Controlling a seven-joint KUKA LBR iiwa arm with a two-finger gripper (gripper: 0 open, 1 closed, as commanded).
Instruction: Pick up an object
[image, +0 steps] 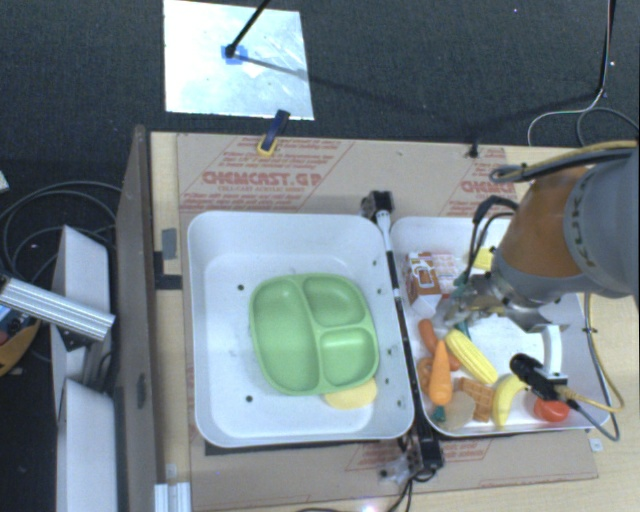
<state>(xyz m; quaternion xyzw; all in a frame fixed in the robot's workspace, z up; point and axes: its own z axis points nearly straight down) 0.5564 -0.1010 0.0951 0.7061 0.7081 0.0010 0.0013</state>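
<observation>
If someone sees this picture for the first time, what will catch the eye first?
Probably the green divided plate, lying alone in the left bin with a yellow piece peeking from under its near edge. Next, the grey arm with its orange band, reaching over the right bin, where a corn cob, carrot and banana crowd together.

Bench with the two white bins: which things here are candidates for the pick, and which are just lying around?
For the pick:
gripper, over the right bin
corn cob
carrot
banana
red toy
printed packet

Lying about:
green divided plate in the left bin
yellow piece under the plate's edge
cables left of the bench
foil sheet on the floor
</observation>
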